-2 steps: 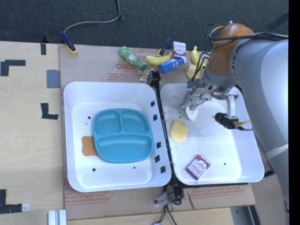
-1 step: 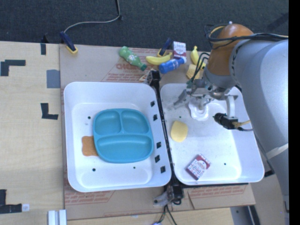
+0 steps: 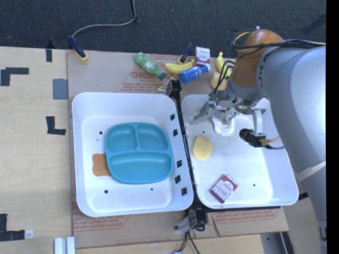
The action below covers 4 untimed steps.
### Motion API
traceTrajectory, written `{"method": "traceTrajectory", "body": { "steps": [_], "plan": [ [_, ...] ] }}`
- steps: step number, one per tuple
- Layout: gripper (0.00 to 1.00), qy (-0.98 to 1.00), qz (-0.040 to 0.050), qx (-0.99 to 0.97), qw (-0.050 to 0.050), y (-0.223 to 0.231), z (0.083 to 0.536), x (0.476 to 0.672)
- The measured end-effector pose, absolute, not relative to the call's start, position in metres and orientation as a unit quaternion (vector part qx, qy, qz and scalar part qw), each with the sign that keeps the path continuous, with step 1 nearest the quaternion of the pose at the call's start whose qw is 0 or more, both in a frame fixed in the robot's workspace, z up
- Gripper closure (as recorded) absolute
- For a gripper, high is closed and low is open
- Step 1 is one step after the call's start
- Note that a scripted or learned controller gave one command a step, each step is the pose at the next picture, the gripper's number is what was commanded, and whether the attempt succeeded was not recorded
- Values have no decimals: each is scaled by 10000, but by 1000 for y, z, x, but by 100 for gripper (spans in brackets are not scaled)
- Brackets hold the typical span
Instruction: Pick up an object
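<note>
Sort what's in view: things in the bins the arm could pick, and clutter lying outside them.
In the bins: blue plate, orange piece beside it, yellow lump, red packet.

Outside, behind the bins: green bottle, banana, blue bottle, small carton.

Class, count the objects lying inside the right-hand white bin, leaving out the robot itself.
2: a yellow round object near the bin's left wall, and a red packet toward the front. The arm may hide more.

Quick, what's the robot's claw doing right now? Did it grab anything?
Gripper: over the right bin, above the yellow object; open or shut cannot be told, nothing seen held.
</note>
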State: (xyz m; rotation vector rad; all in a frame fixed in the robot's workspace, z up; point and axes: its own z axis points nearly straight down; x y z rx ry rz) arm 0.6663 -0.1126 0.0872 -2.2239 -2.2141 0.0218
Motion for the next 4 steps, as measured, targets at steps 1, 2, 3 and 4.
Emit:
{"method": "traceTrajectory", "body": {
  "steps": [1,2,3,4],
  "plan": [
    [0,-7055,64,-7086,3,-102,87,667],
    [0,-7054,65,-7088,4,-100,87,667],
    [0,-7054,64,-7088,6,-100,87,667],
    [0,-7064,49,-7078,31,-104,87,667]
  ]
}}
